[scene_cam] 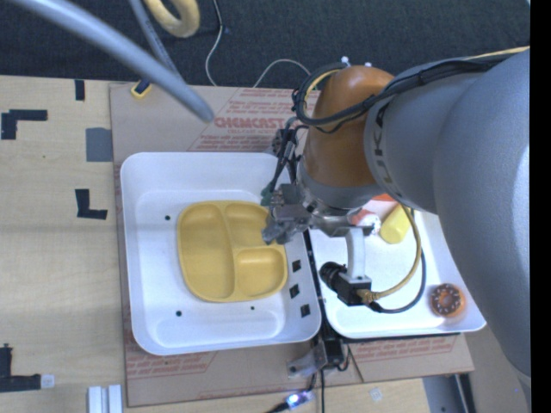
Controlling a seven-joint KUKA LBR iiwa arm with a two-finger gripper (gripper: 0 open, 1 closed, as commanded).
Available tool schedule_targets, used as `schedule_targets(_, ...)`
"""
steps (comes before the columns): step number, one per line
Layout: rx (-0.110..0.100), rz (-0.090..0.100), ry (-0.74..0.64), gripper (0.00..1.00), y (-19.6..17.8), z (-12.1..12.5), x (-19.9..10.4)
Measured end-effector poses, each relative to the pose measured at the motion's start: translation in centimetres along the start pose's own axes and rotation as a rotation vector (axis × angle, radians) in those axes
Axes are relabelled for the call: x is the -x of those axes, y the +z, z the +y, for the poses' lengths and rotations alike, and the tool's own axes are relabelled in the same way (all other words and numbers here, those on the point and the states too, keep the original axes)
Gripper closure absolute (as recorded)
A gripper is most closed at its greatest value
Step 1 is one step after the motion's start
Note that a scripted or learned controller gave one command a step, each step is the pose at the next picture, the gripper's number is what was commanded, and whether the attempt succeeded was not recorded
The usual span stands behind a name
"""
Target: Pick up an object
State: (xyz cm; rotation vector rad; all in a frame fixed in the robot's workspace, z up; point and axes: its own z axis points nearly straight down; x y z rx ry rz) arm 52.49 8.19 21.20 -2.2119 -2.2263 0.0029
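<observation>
Two bins side by side on the bench. Left bin (146,256): divided plate (225,252) lies in it, toward its right half. My gripper (277,227) sits over that plate's right edge, near the shared bin wall. Right bin (405,317): block (395,224) just right of my wrist; small round piece (447,299) in the near right corner, well apart from the block.

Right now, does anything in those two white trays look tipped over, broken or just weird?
Nothing looks spilled or broken. The yellow divided plate lies flat in the left bin. A yellow block and a small brown donut-like ring sit in the right bin, partly under the arm.
</observation>
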Motion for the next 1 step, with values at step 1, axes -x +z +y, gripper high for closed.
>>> schedule_targets(1, 0.001, -0.001, 0.004, 0.0, -0.03, 0.05, 0.28)
